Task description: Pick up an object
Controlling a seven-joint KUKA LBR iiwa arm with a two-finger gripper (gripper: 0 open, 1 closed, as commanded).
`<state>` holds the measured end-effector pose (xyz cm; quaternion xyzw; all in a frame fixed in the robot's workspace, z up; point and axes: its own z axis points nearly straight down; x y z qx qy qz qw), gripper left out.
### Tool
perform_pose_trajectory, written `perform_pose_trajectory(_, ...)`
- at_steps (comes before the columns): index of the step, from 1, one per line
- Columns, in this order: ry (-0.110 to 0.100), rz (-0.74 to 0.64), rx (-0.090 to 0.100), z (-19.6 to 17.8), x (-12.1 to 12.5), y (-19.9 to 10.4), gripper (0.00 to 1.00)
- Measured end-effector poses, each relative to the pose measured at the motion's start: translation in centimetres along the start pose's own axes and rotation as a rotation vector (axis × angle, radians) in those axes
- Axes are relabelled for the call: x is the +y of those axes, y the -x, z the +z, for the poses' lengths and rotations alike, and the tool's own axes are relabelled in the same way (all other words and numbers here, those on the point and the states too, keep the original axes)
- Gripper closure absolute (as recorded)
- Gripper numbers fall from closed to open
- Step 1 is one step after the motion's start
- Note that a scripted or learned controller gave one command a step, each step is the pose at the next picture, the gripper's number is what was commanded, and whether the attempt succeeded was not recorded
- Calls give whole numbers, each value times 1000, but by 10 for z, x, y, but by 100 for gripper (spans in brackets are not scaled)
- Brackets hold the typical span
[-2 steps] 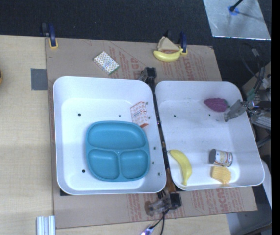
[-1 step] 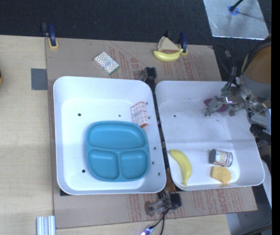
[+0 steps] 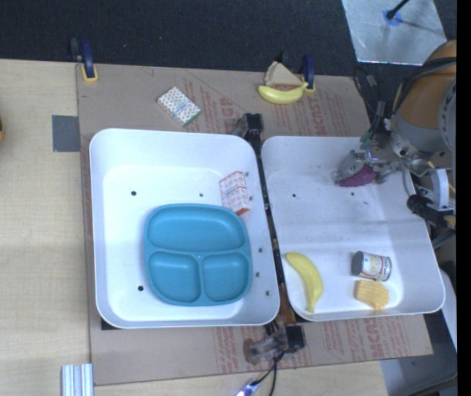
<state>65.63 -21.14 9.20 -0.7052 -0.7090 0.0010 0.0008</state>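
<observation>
Step in hand, by my judgement: the grasp attempt in the right bin point(image 3: 433, 246); my pincer point(image 3: 357, 170) sits low at that bin's far side, directly over a small purple object point(image 3: 359, 180) and seemingly touching it; whether I am clenched, released or truly grasping it, I cannot tell, the parts being too small and blurred. Other candidates noted: a banana point(image 3: 305, 280), a small can point(image 3: 371, 266) and a yellow block point(image 3: 372, 294) at the near edge; a blue divided tray point(image 3: 197, 252) in the left bin point(image 3: 111, 221). Next move calls for a confirmed hold on the purple object, then a straight lift.
</observation>
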Motion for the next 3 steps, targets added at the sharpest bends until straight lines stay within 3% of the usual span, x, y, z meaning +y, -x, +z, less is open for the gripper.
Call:
perform_pose_trajectory(1, 2, -6, -2, -12, 1, 0, 100)
perform_pose_trajectory(2, 2, 1, -1, -46, 0, -13, 100)
perform_pose_trajectory(3, -1, 0, 1, -70, 1, -85, 100)
